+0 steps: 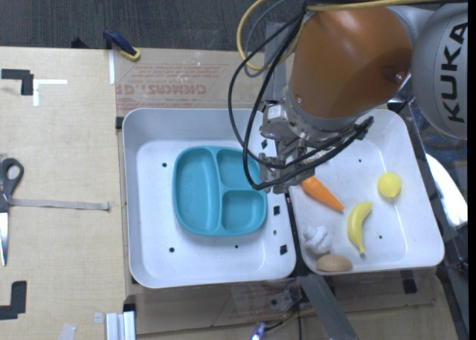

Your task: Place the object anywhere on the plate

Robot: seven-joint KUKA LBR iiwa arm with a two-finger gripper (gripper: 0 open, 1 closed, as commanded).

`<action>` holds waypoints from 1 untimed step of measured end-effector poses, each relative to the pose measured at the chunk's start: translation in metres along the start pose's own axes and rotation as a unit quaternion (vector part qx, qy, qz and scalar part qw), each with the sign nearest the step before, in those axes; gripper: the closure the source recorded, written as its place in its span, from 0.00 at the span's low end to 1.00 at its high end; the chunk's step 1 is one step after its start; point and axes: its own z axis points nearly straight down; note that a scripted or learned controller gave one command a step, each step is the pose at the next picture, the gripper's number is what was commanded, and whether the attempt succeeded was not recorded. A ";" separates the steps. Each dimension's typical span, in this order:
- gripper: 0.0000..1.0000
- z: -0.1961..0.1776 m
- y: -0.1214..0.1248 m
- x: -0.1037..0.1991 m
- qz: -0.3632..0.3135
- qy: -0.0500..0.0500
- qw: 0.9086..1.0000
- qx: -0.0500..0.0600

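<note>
The divided blue plate [220, 199] in the left bin [141, 204] is seen bare. A toy carrot [323, 192] lies in the right bin [413, 204], just beside the gripper [277, 176], whose state cannot be told. Placement is judged undone.

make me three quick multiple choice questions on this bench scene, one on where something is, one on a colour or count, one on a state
1. Where does the carrot lie?
A. in the right bin
B. on the plate
C. on the wooden bench

2. What colour is the plate?
A. red
B. blue
C. black

3. What is the state of the plate?
A. stacked with fruit
B. flipped upside down
C. bare, nothing placed on it yet

Answers:
1. A, the carrot rests on the floor of the right bin, near the divide, just below the end effector.
2. B, it is a light blue tray with three compartments, in the left bin.
3. C, its compartments face up and show no object, while the banana and lemon sit in the right bin.
</note>
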 end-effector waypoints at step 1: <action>0.00 0.000 0.000 0.000 0.000 0.000 1.000 0.000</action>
